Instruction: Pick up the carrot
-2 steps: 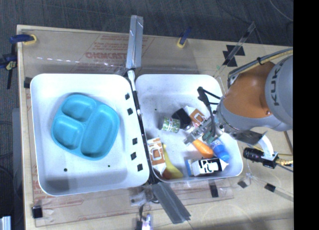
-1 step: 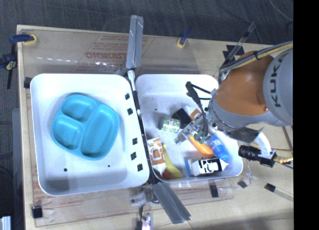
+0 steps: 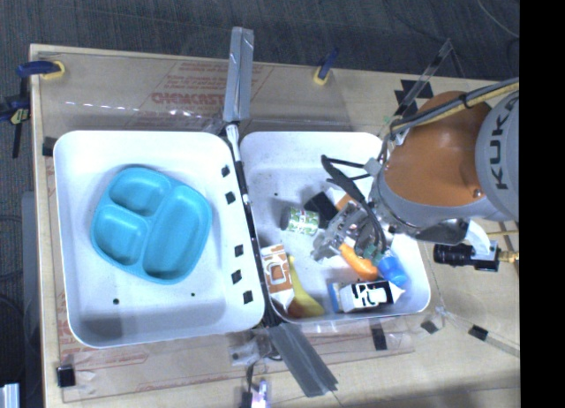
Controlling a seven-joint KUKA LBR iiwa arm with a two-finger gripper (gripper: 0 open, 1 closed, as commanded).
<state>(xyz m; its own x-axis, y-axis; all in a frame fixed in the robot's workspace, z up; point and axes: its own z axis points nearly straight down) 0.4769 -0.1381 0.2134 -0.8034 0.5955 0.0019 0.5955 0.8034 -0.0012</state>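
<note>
The carrot (image 3: 360,261) is a short orange piece lying in the right bin (image 3: 291,152), near its right wall, between a blue item and the gripper. My gripper (image 3: 346,237) hangs low over the bin's middle right, just up and left of the carrot, with its tip close to or touching the carrot's upper end. The grey wrist and orange band (image 3: 433,159) cover the bin's right rim. Part of the carrot is hidden under the gripper.
A blue divided tray (image 3: 150,221) fills the left bin (image 3: 79,159). The right bin also holds a green and white can (image 3: 305,221), a brown carton (image 3: 277,272), a yellow item (image 3: 305,302), a blue and white box (image 3: 366,294), a blue item (image 3: 394,270) and a black piece (image 3: 320,205).
</note>
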